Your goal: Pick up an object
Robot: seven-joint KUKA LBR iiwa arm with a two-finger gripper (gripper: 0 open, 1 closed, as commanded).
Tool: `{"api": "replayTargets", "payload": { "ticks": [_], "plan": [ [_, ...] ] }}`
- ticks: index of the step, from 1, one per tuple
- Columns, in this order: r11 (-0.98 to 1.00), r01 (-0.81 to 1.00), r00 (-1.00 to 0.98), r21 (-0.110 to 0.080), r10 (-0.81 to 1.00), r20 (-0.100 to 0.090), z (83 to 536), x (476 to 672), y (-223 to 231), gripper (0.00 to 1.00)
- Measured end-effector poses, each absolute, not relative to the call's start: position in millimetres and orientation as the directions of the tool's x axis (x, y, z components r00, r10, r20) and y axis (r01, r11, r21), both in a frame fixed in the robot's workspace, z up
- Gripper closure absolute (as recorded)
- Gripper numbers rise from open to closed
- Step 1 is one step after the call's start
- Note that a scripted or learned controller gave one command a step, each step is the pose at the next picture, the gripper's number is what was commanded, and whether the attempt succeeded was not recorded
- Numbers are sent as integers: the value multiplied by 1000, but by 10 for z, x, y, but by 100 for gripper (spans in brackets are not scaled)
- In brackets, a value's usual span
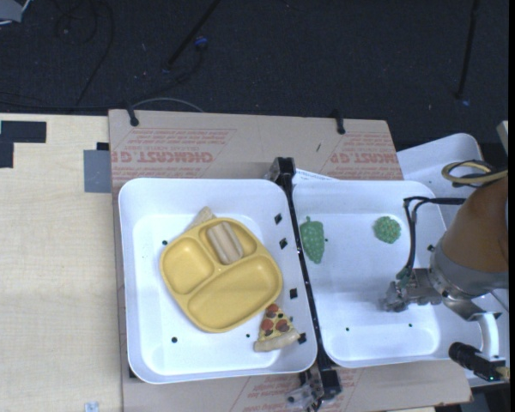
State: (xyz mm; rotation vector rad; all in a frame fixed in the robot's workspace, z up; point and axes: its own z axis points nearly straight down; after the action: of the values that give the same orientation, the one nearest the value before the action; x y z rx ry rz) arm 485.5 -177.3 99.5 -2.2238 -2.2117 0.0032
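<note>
Dark floor up top with loose cables, wooden bench below, cardboard sheet under two white bins. Gripper [397,299] down low inside the right bin [360,342], coming off the grey arm [472,264] from the right. Too blurry and small to tell how far open, can't tell if anything's pinched in there either; looks close to the bin floor but can't say touching.

Up and a little left of the gripper, well apart: round green piece [387,228]. Further left, near the divider: longer green leafy thing [312,238], hard to say what exactly.

Way off to the left in the other bin [146,316]: yellow divided plate [221,275] with a hot dog [226,242] in one top compartment. Something pale poking out behind the plate's top edge, mostly hidden. Pizza slice [275,330] just beside the plate's lower right edge, tucked by the divider.

Arm cut off at the right, so only the wrist end visible.
</note>
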Motion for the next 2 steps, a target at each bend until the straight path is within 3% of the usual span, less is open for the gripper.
{"api": "replayTargets", "payload": {
  "ticks": [1, 2],
  "plan": [
    [1, 1000, -1, 3, 1000, -1, 1559, 4948, -1828, 100],
    [-1, 1000, 1, 3, 1000, -1, 2073, 4887, -1913, 100]
  ]
}}
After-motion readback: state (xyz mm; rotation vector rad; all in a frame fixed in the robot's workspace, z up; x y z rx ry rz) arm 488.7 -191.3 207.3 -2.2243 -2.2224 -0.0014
